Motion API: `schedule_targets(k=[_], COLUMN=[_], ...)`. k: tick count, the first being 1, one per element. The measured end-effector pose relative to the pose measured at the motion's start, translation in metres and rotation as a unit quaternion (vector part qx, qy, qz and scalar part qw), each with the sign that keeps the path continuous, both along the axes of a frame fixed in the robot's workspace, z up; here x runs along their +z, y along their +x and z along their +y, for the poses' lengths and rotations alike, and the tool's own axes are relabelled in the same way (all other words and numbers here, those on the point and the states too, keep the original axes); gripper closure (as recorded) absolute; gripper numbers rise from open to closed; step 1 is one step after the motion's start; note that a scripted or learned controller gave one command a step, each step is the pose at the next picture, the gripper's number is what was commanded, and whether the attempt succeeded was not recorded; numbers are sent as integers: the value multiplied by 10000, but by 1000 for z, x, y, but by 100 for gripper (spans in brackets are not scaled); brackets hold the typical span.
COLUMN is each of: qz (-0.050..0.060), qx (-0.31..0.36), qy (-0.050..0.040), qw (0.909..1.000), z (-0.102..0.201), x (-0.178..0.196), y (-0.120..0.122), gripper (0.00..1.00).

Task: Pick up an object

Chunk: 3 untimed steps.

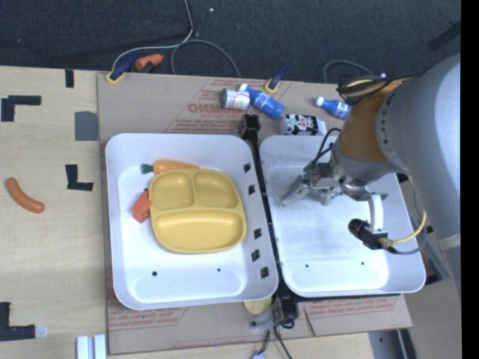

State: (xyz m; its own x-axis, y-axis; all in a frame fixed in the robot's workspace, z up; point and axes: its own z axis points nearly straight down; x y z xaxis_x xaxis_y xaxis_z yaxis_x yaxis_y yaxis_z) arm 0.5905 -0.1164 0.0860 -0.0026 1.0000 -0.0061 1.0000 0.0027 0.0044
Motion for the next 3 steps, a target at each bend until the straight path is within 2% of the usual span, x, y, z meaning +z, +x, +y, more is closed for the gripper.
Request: schedule_targets(k=[1, 2, 3], qz=[-12, 65, -5], qx=[12, -35, -33], qy=[23, 34, 25], qw=[10000, 10000, 10000], z=[13, -4, -55], x=[12, 18, 0], y=[82, -21, -97], gripper=[0, 0, 0])
